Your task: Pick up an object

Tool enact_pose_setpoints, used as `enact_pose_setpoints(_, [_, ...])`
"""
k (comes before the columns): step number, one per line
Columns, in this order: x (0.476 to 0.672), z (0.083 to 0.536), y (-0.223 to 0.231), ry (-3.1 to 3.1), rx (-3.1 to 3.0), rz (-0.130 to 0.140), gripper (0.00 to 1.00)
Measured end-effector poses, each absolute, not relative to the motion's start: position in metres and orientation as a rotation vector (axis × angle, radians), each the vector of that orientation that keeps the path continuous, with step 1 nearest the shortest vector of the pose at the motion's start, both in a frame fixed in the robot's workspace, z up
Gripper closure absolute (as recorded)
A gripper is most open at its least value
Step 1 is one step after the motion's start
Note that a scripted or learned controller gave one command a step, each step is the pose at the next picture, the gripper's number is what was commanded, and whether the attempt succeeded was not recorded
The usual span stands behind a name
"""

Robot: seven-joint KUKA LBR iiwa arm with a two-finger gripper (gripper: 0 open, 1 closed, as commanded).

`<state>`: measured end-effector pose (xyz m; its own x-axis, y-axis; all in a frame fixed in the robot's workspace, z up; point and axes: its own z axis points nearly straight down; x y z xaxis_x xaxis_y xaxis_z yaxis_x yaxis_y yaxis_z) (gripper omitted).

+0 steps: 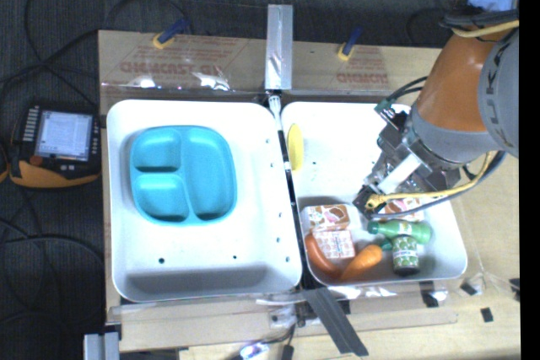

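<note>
**My arm, bent low from the right**

I reached in from the right with my one arm, its orange band broad above the grey wrist. The wrist tilted down and to the left, carrying my gripper low at the arm's end. A cable looped beside the wrist. From above, my own wrist covered most of the gripper, so its state could not be told.
</note>
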<state>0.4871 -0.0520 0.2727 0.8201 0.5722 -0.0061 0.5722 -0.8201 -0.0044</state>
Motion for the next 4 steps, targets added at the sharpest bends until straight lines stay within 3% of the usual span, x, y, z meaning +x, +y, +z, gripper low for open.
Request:
enact_pose_setpoints(1, [0.486, 0.234, -0.001, -0.572, -3.087, 0.013, 1.00])
enact_pose_setpoints(2, [0.486, 0.273, -0.059, -0.319, -3.127, 0.009, 1.00])
enact_pose_setpoints(3, [0.483, 0.342, -0.083, -0.313, -3.129, 0.007, 1.00])
enact_pose_setpoints(4, [0.483, 0.333, -0.089, -0.314, -3.129, 0.008, 1.00])
